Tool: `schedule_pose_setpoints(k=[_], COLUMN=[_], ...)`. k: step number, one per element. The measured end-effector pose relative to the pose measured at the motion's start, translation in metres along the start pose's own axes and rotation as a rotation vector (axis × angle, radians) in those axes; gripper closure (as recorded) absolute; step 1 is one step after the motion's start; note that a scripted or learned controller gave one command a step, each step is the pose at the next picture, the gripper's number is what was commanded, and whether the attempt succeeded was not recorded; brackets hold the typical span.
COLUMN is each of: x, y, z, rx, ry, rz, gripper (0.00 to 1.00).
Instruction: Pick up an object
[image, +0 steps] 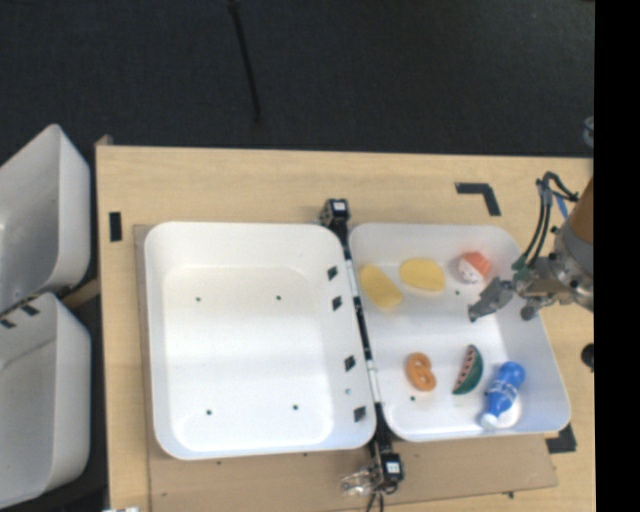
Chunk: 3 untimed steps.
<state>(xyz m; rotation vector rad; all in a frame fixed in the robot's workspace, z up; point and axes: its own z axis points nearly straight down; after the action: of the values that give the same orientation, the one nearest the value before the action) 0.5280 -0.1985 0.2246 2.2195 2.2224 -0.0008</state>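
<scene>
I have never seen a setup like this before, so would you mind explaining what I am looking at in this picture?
This is a single camera fixed above a wooden bench, looking down at a slant. On the bench sit two shallow white bins side by side. The left bin has only its bare white floor in sight. The right bin holds small toy-like items: two yellow pieces, a red and white piece, an orange pretzel-shaped piece, a watermelon slice and a blue and white bottle.

The machine is a robot arm reaching in from the right. At its end is a two-finger gripper, hovering over the right bin near the red and white piece. Nothing is visible between its fingers, so it holds nothing yet. Its job is to pick up one object.
</scene>
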Motion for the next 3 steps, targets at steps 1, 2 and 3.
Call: schedule_pose_setpoints(k=[1, 2, 3], x=[0.035, 0.103, 0.080], y=[0.026, 0.014, -0.030], z=[0.129, 0.124, 0.124], rx=[0.001, 0.002, 0.003], ry=[0.002, 0.002, 0.000], rz=[-0.003, -0.004, 0.004], gripper=[0.00, 0.00, 0.00])
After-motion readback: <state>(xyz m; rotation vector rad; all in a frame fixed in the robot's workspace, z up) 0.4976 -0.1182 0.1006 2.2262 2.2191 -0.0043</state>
